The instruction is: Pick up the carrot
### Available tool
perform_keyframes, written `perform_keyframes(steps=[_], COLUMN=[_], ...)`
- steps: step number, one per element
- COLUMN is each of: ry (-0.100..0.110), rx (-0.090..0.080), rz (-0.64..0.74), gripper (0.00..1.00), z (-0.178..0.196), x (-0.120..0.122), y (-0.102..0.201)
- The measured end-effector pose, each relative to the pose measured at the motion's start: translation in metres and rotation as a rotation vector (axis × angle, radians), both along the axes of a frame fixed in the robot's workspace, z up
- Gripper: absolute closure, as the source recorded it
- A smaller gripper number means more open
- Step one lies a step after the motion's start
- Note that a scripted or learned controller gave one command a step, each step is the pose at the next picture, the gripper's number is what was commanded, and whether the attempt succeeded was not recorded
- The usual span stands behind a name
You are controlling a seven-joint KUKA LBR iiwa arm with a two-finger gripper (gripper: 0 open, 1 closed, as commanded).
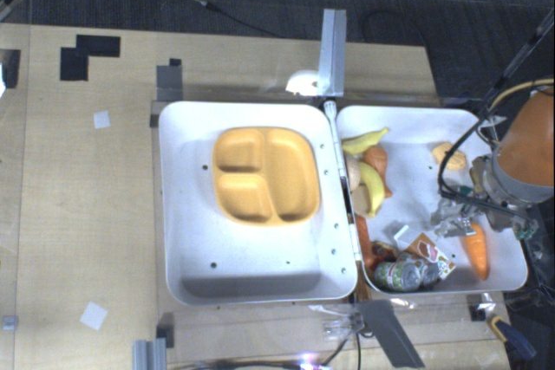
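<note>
End effector (457, 219) at lower right, just above carrot (476, 249); grip state can't tell. Approach step; next: descend, close on it.

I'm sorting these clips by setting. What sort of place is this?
Most likely a robotics lab test bench, not a kitchen. Two shallow white bins sit on a wooden bench, a grey and orange arm reaches in over toy-like food such as a carrot, and cables trail across.

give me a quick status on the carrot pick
Gripper low in right bin, right beside the carrot. Carrot lying on the bin floor. Packet and can close by on its left.
</note>
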State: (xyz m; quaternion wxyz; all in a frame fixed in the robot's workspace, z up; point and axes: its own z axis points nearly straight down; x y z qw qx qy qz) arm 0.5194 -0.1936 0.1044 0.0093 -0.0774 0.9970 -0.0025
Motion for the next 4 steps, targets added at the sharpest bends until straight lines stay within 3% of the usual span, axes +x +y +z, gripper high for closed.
perform_keyframes(steps=[1, 2, 3, 4], ry=[0.007, 0.011, 0.007, 0.008], rx=[0.005, 0.006, 0.008, 0.012], rz=[-0.225, -0.290, -0.479, -0.553], gripper=[1.00, 1.00, 1.00, 1.00], z=[0.052, 0.027, 0.054, 0.077], x=[0.012, -0.031, -0.029, -0.029], y=[0.002, -0.012, -0.012, 0.057])
